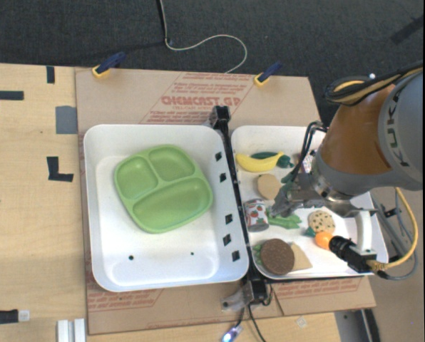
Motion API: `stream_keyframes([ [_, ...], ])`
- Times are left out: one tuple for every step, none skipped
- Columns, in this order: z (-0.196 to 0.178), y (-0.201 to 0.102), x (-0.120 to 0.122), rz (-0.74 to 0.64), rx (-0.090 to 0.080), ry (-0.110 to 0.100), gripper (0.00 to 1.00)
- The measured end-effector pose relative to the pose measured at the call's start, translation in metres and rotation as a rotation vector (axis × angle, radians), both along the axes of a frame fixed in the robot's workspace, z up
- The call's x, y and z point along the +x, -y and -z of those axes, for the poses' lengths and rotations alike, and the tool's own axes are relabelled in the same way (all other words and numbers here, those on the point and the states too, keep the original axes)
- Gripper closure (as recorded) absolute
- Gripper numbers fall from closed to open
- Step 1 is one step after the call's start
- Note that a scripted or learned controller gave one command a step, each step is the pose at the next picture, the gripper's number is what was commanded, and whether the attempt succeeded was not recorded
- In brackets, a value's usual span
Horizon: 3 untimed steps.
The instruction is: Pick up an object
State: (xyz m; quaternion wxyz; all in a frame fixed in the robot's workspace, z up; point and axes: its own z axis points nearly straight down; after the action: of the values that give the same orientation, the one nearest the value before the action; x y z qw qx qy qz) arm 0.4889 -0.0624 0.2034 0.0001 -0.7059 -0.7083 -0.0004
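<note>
A KUKA iiwa arm (383, 141), its rounded shell grey with a broad orange band above the wrist, carries part of the maker's name in dark letters on the grey casing at the three o'clock edge. Black and yellow cables loop off the band at one o'clock and trail again at five o'clock. The dark metal gripper (284, 204) projects from the wrist toward nine o'clock.

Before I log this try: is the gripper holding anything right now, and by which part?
Cannot be told. The gripper is low in the right bin, over a green toy beside the small can, but nothing shows between its tips.
</note>
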Motion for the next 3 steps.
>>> stream_keyframes([
  [-0.052,-0.056,-0.006,-0.002,0.000,0.000,1.00],
  [-0.122,-0.087,-0.005,0.000,-0.001,0.000,1.00],
  [-0.164,-0.131,-0.005,-0.003,0.000,0.002,1.00],
])
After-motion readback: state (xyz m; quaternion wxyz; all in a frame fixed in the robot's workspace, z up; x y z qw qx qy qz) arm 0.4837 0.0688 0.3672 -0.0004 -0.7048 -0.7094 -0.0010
